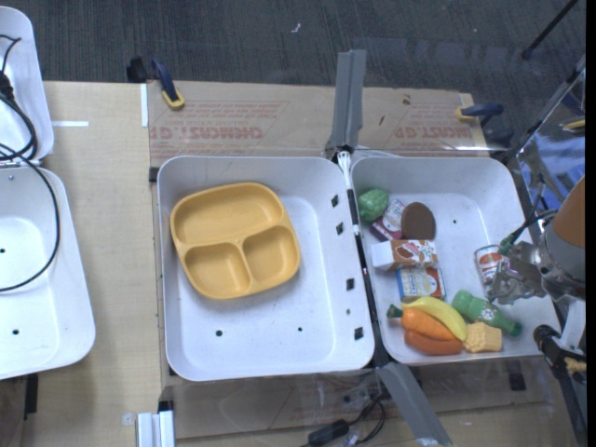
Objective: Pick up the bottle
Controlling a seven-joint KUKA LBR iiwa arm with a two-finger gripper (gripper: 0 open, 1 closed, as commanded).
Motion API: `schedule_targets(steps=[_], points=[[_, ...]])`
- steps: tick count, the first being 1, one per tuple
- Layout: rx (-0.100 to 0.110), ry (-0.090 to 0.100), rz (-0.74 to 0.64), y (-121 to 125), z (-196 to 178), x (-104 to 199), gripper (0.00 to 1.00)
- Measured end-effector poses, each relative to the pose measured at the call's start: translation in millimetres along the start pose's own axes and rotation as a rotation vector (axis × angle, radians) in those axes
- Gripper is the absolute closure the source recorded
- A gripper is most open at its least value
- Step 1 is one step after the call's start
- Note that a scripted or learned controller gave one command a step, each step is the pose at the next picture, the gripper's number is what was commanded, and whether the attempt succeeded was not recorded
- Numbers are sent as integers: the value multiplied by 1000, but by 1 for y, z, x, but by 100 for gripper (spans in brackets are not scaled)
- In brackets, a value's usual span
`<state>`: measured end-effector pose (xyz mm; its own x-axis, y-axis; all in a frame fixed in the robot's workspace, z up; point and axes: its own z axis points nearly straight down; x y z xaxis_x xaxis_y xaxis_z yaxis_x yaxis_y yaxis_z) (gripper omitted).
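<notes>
Reaching in from the right, the gripper [510,282] hangs low over the right bin [463,177], near its right wall; whether it is spread or pressed together cannot be told, being too small and cluttered. The bottle [484,310], green, lies on its side on the bin floor just below the gripper, beside a banana [441,313], a carrot [426,325] and a cracker-like piece [482,339]. The left bin [251,354] holds a yellow divided tray [235,239], well apart from the arm.
</notes>
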<state>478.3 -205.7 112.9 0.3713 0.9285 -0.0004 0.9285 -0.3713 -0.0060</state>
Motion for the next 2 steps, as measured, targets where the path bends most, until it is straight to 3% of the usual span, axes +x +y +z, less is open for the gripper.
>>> schedule_targets(steps=[1,2], points=[[-1,-3,245,23,-68,73,0],[-1,-1,420,-20,24,45,0]])
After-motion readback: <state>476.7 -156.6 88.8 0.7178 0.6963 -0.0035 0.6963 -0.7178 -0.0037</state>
